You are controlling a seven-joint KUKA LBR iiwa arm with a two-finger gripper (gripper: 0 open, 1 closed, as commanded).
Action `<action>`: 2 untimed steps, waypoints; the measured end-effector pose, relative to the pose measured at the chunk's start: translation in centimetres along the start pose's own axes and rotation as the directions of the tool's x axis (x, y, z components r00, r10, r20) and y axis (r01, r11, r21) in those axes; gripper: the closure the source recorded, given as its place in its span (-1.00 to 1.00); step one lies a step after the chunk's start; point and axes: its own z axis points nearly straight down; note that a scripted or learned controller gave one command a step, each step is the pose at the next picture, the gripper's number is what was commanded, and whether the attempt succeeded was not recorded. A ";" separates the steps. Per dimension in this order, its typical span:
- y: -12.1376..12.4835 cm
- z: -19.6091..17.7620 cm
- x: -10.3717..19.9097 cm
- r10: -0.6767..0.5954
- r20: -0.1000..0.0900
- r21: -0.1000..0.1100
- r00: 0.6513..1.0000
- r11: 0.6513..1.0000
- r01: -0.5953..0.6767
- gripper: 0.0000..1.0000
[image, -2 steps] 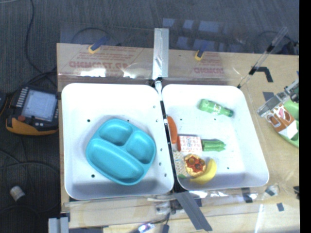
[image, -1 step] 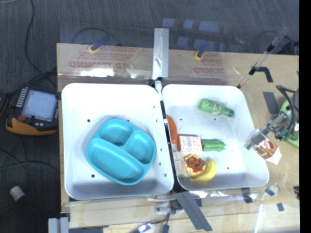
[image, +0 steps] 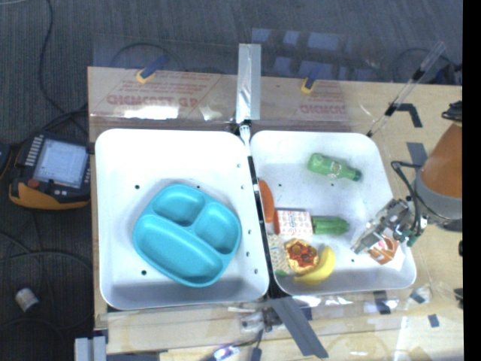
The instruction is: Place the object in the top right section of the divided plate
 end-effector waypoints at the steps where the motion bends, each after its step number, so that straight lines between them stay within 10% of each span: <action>1: 0.0 -16.4 -1.8 -0.228 0.005 -0.001 0.974 0.974 0.228 1.00; 2: -0.9 -1.0 -0.8 -0.190 0.000 0.002 0.982 0.982 0.190 1.00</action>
